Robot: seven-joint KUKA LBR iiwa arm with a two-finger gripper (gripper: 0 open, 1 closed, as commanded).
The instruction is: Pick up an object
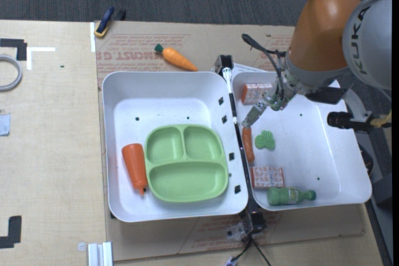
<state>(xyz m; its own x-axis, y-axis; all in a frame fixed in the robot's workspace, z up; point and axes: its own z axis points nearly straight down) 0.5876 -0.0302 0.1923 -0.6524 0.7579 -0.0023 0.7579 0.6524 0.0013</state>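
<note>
Camera view, from the left edge of the tabletop (50,152) across: a blue clip (104,21) lies near the far edge; beside it, on the cardboard just beyond the bins, a small toy carrot (177,58) lies with its green top toward the left and its tip toward the right. The left bin (118,90) carries a green divided plate (187,162) in its near half; an orange carrot-like piece (134,166) lies just beside the plate's left rim, its long axis running from the far side to the near side of the bin. In the right bin (336,165), a slim orange sausage-shaped piece (248,144) lies along the left wall, its long axis running far to near; a green toy broccoli (265,141) sits just to its right; a small red-and-white box (256,93) lies in the far left corner; another red-and-white packet (268,177) lies near the near wall; a green bottle (290,196) lies on its side by the near edge, cap pointing right. The hand (254,114) hangs over the bin's left part, above the sausage piece's far end; nothing is seen in it, and whether it is released or clenched I cannot tell.
</note>
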